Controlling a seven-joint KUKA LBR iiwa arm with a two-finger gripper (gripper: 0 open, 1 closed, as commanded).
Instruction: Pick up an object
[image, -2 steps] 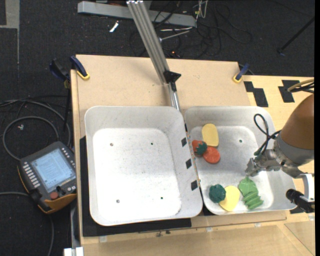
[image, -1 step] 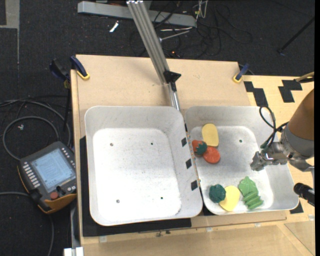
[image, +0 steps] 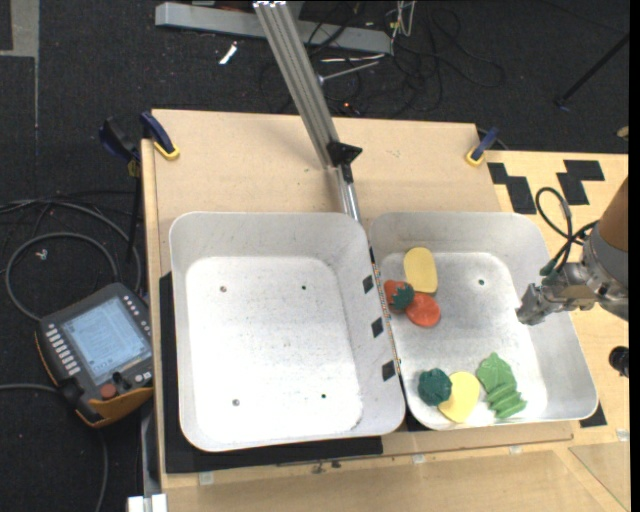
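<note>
A wooden desk (image: 250, 170) carries two white bins. The gripper (image: 532, 305) hangs over the right bin (image: 470, 235), close to its right rim; whether it is open cannot be told. Toy foods (image: 421, 270) cluster near the bin's left wall and front edge, leaving its middle bare. The left bin (image: 270, 330) offers open floor.

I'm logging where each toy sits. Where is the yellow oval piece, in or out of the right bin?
In. The yellow oval piece lies on the right bin's floor, beside the red piece.
</note>
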